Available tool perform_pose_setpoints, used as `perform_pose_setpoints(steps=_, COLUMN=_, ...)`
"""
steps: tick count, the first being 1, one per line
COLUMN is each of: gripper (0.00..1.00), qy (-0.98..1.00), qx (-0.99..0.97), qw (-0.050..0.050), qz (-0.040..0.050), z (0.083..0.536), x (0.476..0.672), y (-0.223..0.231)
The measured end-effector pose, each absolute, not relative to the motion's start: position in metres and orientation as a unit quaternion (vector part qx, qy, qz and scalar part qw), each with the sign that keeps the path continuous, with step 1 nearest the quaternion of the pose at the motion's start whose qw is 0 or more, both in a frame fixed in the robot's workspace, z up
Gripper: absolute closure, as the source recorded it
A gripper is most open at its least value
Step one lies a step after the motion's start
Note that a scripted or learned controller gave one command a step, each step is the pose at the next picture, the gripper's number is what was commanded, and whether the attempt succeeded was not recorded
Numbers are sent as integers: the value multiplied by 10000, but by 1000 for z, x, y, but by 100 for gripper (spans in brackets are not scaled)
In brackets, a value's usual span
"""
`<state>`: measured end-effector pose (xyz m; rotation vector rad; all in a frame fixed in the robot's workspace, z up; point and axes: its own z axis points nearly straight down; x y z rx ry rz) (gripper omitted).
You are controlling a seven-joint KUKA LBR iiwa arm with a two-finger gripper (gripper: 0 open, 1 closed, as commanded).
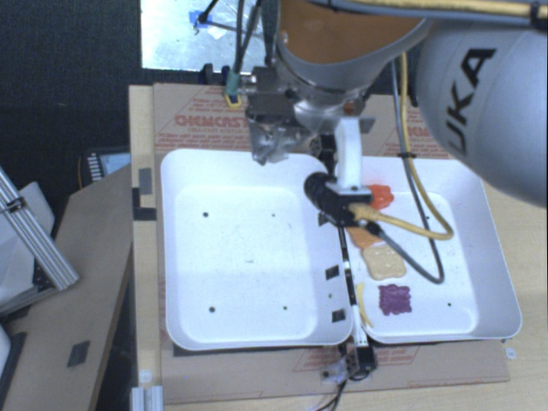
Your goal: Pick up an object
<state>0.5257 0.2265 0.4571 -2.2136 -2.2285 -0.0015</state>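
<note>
The gripper (276, 148) hung over the far rim of the left bin (214, 255), near the wall shared with the right bin (462, 255). Whether it was open or closed could not be told, since the arm (342, 32) covered most of it from above, and nothing was seen in its hold.

The right bin held 3 loose objects near the shared wall: an orange piece (381, 197) at the far end, a tan slice (384, 262) in the middle, and a purple square (395, 299) nearest the camera.

Probable faults:
1. A descent from this position would likely meet bare bin floor, because the gripper stood well apart from all 3 objects.
2. The yellow cable (419, 227) draped over the right bin close to the orange piece and the tan slice, and could drag or snag them.
3. The objects appeared flat, so a grasp could slip off.

The tan slice appeared to have its long axis running roughly away from the camera, slightly tilted. The purple square showed no clear long axis.
</note>
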Motion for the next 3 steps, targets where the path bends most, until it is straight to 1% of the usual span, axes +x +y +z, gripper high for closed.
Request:
perform_pose_setpoints(steps=1, gripper=100, qy=-7091, qx=-7051, qw=-7, qz=-27, z=538, x=496, y=235)
perform_pose_setpoints(steps=2, gripper=0, qy=-7089, qx=-7053, qw=-1, qz=-12, z=535, x=497, y=234)
perform_pose_setpoints(steps=3, gripper=100, qy=-7105, qx=-7037, qw=-4, qz=-27, z=547, x=497, y=235)
